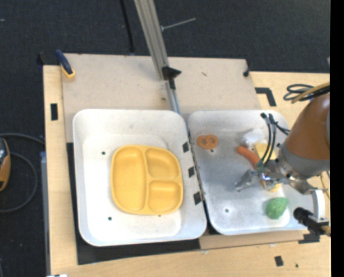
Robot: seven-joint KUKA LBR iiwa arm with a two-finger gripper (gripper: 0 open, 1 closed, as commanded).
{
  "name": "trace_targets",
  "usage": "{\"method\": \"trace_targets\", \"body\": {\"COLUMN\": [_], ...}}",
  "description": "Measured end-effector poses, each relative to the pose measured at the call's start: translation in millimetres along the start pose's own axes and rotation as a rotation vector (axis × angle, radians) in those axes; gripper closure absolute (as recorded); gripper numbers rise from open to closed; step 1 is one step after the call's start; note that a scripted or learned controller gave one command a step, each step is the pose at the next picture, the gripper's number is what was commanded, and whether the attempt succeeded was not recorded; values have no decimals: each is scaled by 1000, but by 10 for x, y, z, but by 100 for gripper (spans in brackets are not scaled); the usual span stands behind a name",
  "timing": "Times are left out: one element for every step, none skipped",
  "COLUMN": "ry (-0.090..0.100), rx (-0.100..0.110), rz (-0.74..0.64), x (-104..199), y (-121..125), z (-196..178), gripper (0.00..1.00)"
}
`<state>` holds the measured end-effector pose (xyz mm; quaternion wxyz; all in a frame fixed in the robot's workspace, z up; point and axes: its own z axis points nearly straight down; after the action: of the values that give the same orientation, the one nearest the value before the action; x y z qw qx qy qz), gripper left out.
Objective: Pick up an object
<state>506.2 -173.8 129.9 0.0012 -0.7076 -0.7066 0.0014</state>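
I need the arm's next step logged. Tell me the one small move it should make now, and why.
Probably a short shift toward the orange carrot-like piece, then down onto it. The gripper sits low in the right bin with nothing visible between its fingers, and that piece lies just above it in the picture, closer than the green lump or the small pretzel-like piece.
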Motion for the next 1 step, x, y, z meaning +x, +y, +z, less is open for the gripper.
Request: {"method": "trace_targets", "body": {"ry": [-1], "rx": [-9], "rz": [4], "x": [-9], "y": [29], "z": [-145], "gripper": [100]}}
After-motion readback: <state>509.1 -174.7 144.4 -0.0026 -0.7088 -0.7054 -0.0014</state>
